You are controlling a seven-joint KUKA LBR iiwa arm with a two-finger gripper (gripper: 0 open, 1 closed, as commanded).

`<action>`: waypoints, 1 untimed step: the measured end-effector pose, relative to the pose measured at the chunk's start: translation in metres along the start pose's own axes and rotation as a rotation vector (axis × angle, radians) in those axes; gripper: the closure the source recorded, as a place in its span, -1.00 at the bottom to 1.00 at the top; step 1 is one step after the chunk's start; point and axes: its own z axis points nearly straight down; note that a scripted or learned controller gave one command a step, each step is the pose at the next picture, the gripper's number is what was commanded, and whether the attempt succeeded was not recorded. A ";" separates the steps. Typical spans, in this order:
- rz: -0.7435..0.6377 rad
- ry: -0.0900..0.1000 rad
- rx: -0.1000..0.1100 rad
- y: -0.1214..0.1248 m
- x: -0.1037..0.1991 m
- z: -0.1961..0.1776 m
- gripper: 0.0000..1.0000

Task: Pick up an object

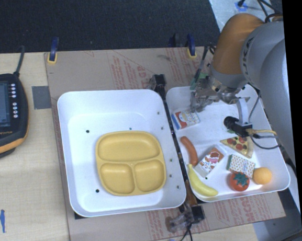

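The right white bin [282,183] holds several toy foods: a small red-and-white carton [185,119], a sausage [189,149], a banana [199,183], a white snack packet [210,161], a pizza slice [238,145], a checkered packet [241,165], a tomato [239,182] and an orange [262,176]. My gripper [197,106] hangs over the bin's far left corner, just above and right of the carton. Nothing shows between its fingers.
The left white bin [76,110] holds a yellow divided tray [130,162]. A teach pendant [2,114] lies on the bench at far left. The grey arm with its orange band [236,39] fills the upper right, with cables near the pizza slice.
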 end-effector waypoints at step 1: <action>0.000 0.000 0.000 0.000 0.000 0.000 -1.00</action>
